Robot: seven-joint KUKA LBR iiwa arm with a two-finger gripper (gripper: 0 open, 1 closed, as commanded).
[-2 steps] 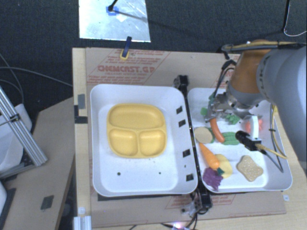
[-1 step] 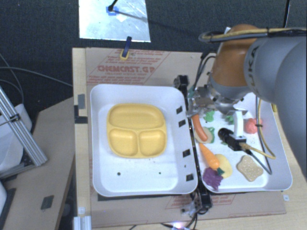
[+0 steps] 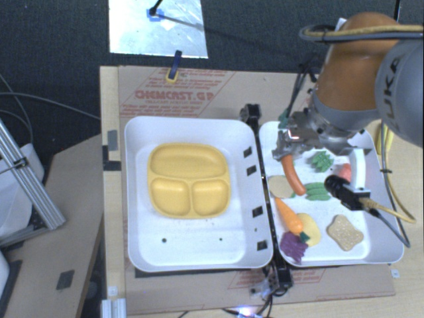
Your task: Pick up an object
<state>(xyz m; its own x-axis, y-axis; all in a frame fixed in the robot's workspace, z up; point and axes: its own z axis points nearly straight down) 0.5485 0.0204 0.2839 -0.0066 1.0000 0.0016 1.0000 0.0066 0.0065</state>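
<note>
Overall light: even and fairly bright, soft, coming from above.
Glare: the silvery sheet (image 3: 158, 18) at the top throws back a pale, patchy sheen; the left bin (image 3: 192, 128) reads near blown-out along its rim (its white loses most surface detail).
Highlights: a broad soft shine sits on the arm (image 3: 361, 58), on its orange band.
Shadows: faint and short, a grey smudge under the arm on the right bin (image 3: 391, 240); little shadow around the yellow tray (image 3: 189, 177).
Dark areas: the carpet (image 3: 53, 45) stays deep and grainy.
Sharpness: slightly soft all over, small items in the right bin look smeared, printed lettering on the cardboard (image 3: 179, 91) barely legible.
Edges: mild softness at the corners, straight lines stay nearly straight.
</note>
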